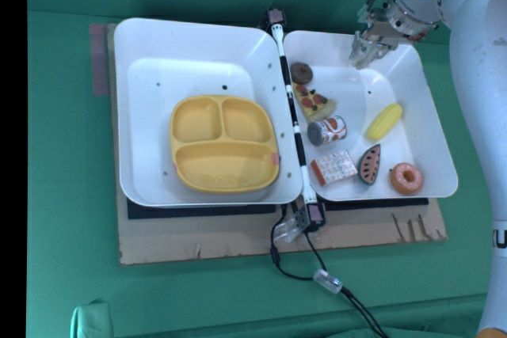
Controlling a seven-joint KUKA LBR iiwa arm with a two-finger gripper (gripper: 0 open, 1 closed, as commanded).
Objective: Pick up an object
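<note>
1. The pickable things all lay in the right bin (432,103): a chocolate donut (301,73) and a pizza slice (314,103) near its left wall, a small can (326,131) on its side at the middle, a corn cob (383,122) to the can's right, and a cracker-like block (333,168), a watermelon slice (370,165) and a pink-glazed donut (406,178) along the near edge. They were scattered loosely with gaps between most of them, which would leave room for fingers to come down around a single piece.
2. The claw (366,53) hung above the far edge of that bin, apart from every item, and nothing sat between its fingers; they looked slightly spread, pointing down. It seemed poised for a descent, not a lift.
3. The nearest candidates were judged to be the chocolate donut and the corn cob.
4. The left bin (146,51) carried a yellow divided plate (223,144), probably there as a drop-off spot.
5. Both bins rested side by side on cardboard over the green worktop (71,170), with a striped bar (289,103) along the seam between them.
</note>
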